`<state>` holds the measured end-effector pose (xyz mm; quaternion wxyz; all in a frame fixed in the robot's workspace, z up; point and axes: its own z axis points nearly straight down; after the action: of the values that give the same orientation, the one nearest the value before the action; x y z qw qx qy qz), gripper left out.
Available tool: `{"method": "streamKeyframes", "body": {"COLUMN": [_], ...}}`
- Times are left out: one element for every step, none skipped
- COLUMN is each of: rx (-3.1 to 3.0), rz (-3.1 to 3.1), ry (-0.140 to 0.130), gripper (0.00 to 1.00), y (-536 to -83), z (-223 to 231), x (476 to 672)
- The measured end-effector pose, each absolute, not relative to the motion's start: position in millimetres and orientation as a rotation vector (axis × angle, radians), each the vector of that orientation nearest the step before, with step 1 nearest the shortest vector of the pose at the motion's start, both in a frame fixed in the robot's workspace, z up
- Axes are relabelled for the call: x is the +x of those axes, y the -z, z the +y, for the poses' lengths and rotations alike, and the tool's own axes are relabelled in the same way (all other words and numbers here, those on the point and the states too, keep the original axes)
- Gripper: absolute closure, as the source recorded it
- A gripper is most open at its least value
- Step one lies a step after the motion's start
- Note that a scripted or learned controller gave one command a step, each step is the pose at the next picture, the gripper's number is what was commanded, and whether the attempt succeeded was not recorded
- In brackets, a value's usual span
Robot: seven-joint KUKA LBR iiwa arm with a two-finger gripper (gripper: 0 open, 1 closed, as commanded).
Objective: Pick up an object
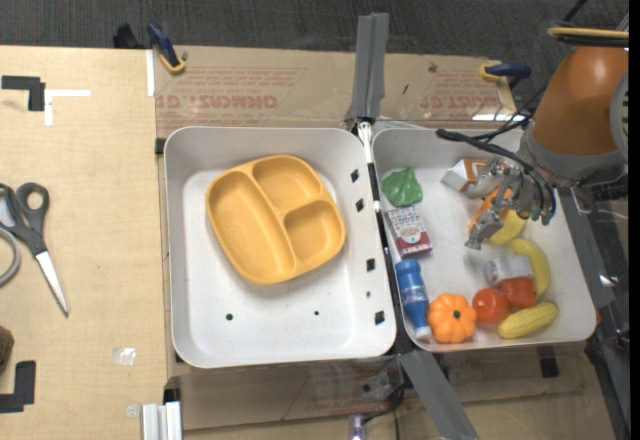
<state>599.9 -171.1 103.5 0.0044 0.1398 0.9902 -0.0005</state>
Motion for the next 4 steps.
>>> {"method": "streamKeyframes", "body": {"rx": [0.597, 0.613, 0.569, 0.566], "rz": [3.078, 3.094, 3.087, 3.082], "ry": [0.0, -0.005, 0.0, 0.0], "gripper": [0.0, 0.0, 0.0, 1.0], "y": [-93.6, -91.5, -92.5, -103.3], "z": [-163.7, -176.6, -190.2, -190.2], "x": [606.7, 628.1, 568.7, 570.3]}}
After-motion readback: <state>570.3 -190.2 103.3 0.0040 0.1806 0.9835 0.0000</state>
